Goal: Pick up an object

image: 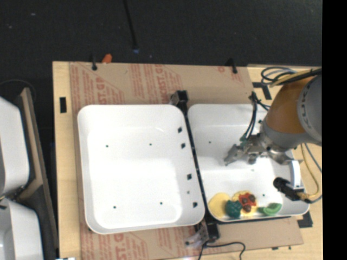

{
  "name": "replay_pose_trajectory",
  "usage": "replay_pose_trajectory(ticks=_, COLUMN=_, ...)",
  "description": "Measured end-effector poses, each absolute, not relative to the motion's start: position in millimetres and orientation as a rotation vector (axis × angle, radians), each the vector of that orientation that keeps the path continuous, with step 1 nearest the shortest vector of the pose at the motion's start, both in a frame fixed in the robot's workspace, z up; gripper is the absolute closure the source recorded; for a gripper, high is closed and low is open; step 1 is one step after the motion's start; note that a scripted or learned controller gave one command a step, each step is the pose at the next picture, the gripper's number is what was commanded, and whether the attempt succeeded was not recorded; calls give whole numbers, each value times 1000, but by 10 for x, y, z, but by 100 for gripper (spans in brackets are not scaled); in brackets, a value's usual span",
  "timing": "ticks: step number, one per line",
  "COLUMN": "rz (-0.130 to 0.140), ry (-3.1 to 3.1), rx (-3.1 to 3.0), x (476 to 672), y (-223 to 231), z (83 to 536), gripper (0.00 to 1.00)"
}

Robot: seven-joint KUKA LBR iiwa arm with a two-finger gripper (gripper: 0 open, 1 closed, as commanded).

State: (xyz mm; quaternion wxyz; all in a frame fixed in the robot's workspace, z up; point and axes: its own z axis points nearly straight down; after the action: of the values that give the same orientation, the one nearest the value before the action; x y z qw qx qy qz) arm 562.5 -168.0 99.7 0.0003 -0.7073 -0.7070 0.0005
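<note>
Success probably hinges on carrying the gripper, fingers apparently apart and holding nothing over the right bin, toward that bin's near edge, where the cluster of small toys lies, then descending squarely onto one.

Two shallow white bins side by side on a cardboard-covered bench. Left bin with bare white floor. Right bin entered from the right by the grey arm with its orange band, gripper low over the bin's middle floor. Along the right bin's near edge, a cluster: pale yellow piece, teal lump, red item, green piece. Too blurred, perhaps toys.
</note>
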Motion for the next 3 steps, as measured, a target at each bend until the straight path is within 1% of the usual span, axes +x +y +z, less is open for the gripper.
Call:
replay_pose_trajectory(ticks=1, rz=-1, ry=-2221, rx=-2225, x=5632, y=-1687, z=1114, gripper=100)
replay_pose_trajectory(ticks=2, rz=-5, ry=-2225, rx=-2224, x=5678, y=-1622, z=1669, gripper=100)
replay_pose_trajectory(ticks=3, rz=-6, ry=-2225, rx=-2225, x=5672, y=-1618, z=2302, gripper=100)
